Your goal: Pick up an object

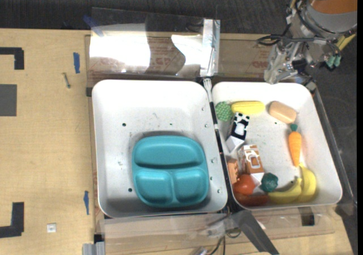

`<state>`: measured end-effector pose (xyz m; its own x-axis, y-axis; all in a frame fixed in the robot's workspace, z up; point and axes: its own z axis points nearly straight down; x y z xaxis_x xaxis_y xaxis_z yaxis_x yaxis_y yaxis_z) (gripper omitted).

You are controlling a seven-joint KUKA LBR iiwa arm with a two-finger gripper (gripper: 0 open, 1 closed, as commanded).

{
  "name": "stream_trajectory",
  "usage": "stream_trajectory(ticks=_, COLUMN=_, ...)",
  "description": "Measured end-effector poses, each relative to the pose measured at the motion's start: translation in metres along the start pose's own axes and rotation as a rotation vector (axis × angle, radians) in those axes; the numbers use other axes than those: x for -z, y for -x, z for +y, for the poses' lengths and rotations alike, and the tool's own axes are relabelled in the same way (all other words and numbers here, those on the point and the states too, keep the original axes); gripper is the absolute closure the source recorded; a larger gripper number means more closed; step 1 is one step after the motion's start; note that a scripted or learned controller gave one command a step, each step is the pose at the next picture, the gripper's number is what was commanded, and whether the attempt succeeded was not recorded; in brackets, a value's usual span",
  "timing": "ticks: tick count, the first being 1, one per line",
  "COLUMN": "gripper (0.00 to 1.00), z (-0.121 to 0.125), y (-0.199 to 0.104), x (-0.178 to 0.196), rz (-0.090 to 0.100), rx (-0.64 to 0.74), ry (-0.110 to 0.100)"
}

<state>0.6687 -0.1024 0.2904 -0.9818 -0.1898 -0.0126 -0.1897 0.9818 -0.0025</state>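
Both white bins [108,134] are viewed from a single camera fixed above the bench [39,134]. They're seen at a slant, from moderate height.

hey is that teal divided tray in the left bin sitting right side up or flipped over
Right side up. The teal divided tray lies flat in the left bin with its three recessed compartments facing the camera, and nothing lies in them.

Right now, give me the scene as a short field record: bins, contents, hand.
left bin: teal divided tray
right bin: corn cob, bread roll, carrot, banana, tomato, small carton, green ball
hand: above the right bin's far rim, nothing seen between its fingers
pick status: not yet done
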Motion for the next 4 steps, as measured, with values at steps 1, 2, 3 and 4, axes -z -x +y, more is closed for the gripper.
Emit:
stream_trajectory(ticks=1, gripper=1.00, z=0.008, y=-0.001, x=-0.072, rz=0.010, rx=0.189, ry=0.005)
stream_trajectory(ticks=2, gripper=1.00, z=0.050, y=0.009, x=-0.063, rz=0.006, rx=0.171, ry=0.005)
stream_trajectory(ticks=3, gripper=1.00, z=0.079, y=0.014, x=-0.049, rz=0.001, rx=0.285, ry=0.003)
stream_trajectory(ticks=4, gripper=1.00, z=0.085, y=0.016, x=-0.017, rz=-0.001, rx=0.464, ry=0.002)
